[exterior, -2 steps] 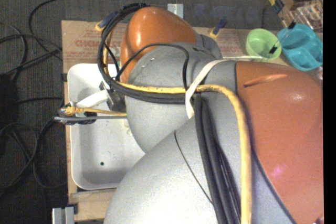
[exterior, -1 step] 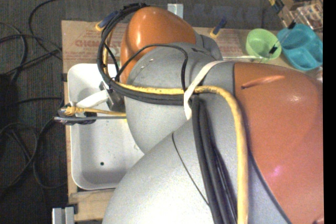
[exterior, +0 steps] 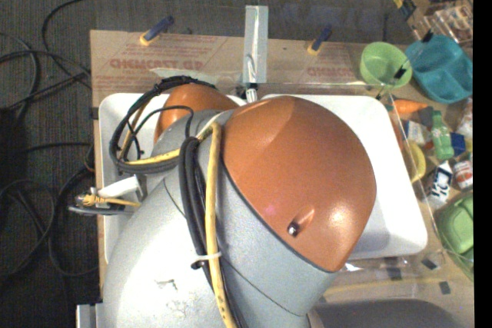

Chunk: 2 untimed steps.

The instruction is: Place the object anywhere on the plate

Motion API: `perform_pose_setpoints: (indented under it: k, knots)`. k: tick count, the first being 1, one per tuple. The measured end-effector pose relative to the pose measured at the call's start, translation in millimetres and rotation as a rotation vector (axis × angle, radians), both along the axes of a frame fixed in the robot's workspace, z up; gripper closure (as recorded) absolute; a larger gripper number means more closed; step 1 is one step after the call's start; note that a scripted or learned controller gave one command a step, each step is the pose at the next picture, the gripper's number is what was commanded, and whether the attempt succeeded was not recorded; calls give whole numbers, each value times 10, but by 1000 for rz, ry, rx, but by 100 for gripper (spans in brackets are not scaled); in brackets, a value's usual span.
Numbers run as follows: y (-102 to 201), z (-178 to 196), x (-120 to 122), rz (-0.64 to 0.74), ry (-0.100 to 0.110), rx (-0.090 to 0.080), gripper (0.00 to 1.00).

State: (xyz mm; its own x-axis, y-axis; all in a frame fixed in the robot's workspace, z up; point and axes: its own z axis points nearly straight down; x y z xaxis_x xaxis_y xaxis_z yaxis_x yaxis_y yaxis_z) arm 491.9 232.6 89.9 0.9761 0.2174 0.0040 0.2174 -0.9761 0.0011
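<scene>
Because the object and the plate lie somewhere under the arm (exterior: 292, 173), I cannot tell where either sits, nor whether they are touching or apart. The claw is covered in the same way, so whether it is open, closed or gripping anything cannot be told from this slant. My judgement is that the arm leans this far over the bench in order to work low inside a bin, which would put the task at its reach or its placing; which of the two is uncertain.

Around that hidden middle, the right bin (exterior: 400, 188) shows a bare white wall and corner, and the left bin (exterior: 108, 107) shows its rim, with black and yellow cables (exterior: 127, 138) looping over it (they trail from the arm's body, slack enough to follow its bend). Both bins rest on a cardboard sheet (exterior: 192, 57), pinned at the far edge by clamps (exterior: 156, 30), presumably to stop it sliding. Well apart, off the bench, stands a green bowl (exterior: 384, 64).
</scene>
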Motion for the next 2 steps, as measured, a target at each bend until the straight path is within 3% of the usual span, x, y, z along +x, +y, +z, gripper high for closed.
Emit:
perform_pose_setpoints:
  k: [1,2]
  knots:
    - [0,93,-4,3,0,-3,100]
    - [-150,9,327,-14,1,8,100]
